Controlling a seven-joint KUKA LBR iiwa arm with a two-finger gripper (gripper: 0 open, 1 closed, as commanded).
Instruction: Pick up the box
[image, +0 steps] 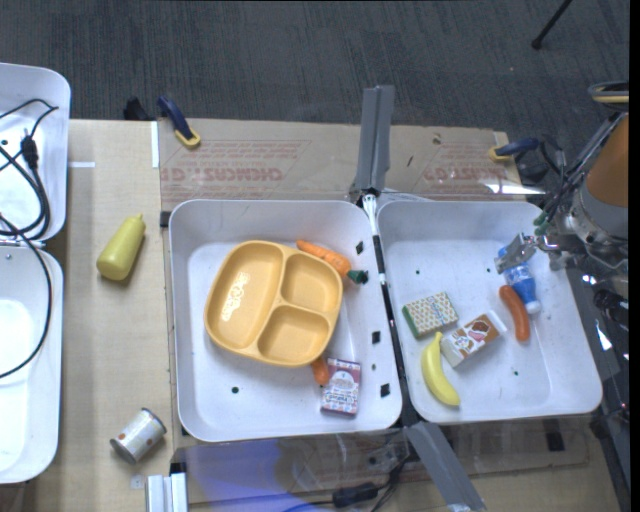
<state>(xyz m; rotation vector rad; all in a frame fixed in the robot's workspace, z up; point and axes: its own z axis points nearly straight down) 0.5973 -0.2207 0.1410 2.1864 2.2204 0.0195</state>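
Three small boxes are in view. A green and white box (430, 313) and a brown and white box (470, 340) lie in the middle of the right bin (560, 400). A red and white box (341, 387) lies at the front of the left bin (190, 330). My gripper (520, 252) hangs over the right bin's far right part, just above a blue item (521, 283). It is up and to the right of the two boxes there and touches neither.
A banana (438, 372) lies in front of the brown box, with a red sausage-like item (516, 311) to that box's right. The left bin holds a yellow divided plate (275, 302) and a carrot (325, 257). A mustard bottle (121, 248) and a can (137, 433) lie on the bench at left.
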